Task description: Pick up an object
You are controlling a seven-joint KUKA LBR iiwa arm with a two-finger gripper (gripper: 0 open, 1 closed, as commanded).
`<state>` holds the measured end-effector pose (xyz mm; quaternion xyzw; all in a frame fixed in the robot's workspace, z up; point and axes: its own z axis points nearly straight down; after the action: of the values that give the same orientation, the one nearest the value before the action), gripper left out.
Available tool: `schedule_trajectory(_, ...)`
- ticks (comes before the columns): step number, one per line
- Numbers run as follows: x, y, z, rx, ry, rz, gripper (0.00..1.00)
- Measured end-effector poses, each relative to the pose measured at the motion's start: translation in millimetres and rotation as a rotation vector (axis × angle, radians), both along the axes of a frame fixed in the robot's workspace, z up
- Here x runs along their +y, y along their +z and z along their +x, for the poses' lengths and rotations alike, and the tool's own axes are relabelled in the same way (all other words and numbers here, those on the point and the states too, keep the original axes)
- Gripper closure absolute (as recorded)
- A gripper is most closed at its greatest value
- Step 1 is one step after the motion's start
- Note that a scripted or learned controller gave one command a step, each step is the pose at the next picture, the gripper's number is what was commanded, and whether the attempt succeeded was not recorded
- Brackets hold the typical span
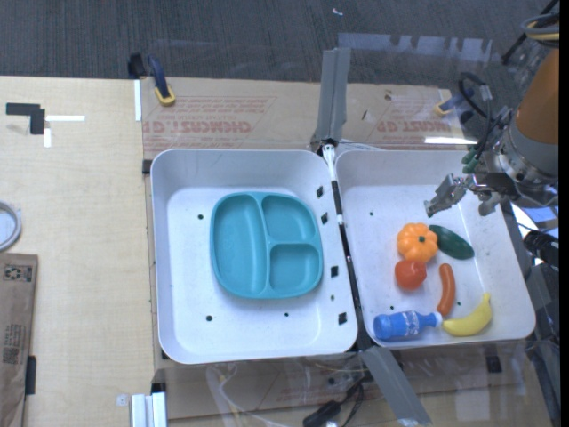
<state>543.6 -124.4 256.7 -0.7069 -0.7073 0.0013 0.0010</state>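
Two white bins side by side on the desk (71, 203). Left bin (178, 265) holds a teal divided plate (266, 244), three compartments, nothing in them. Right bin (382, 194) holds all the pickable stuff, clustered toward its near right part: orange pumpkin (417, 241) touching a red tomato (410, 274) just below it; dark green cucumber (451, 242) just right of the pumpkin, long axis slanting down-right; red sausage (445, 289) roughly upright in view, tilted slightly; yellow banana (468, 319) by the near right corner, curving up to the right; blue bottle (406, 325) lying flat, cap pointing right toward the banana. Tool (467, 194) hangs over the right bin's far right part, fingers spread, grasping nothing, apart from the items. Desk is light wood, cardboard sheet (231, 114) behind the bins, grey carpet (222, 16) beyond.
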Motion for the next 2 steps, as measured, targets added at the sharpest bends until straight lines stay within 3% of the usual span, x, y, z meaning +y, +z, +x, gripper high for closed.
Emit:
schedule_trajectory(1,11.3,-136.5,26.8,0.002,-0.063,0.000,0.00)
schedule_trajectory(2,24.3,-165.9,-7.2,0.001,-0.163,0.000,0.00)
